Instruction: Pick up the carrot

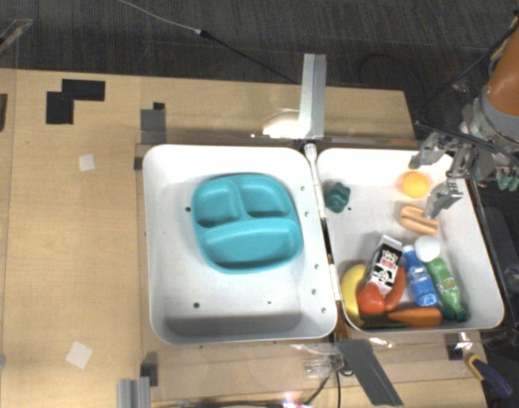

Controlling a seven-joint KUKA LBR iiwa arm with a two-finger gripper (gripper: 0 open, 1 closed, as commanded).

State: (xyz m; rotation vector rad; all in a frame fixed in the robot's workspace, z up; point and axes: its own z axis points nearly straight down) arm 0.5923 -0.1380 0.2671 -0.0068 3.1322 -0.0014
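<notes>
While the arm waits up high on the right, the carrot [414, 317] lies flat at the very front of the right bin [490, 289], close to its near wall. It is orange and long, and it touches the pile of things just behind it. A red tomato-like thing [371, 301] sits at the carrot's left end, and a yellow banana [351, 286] curls beside that, against the bin's left side. A small black and white box [385, 266] leans on the red thing. To the right of the box stand a blue bottle [419, 280] and a green bottle [446, 287], side by side, and a round white cap [427, 249] rests at their far end. Farther back lies a tan hot dog bun [419, 220], and behind it a yellow-orange ball-shaped fruit [414, 184]. A small teal cup [336, 196] sits alone near the wall between the two bins. The left bin [170, 253] holds a teal plate [245, 221] with three parts. Farthest back on the right, the gripper [440, 175] hangs over the far edge of the right bin, near the round fruit and well apart from the carrot. Its two fingers are spread apart and nothing is between them. Both bins sit on a light wooden bench [64, 253].
</notes>
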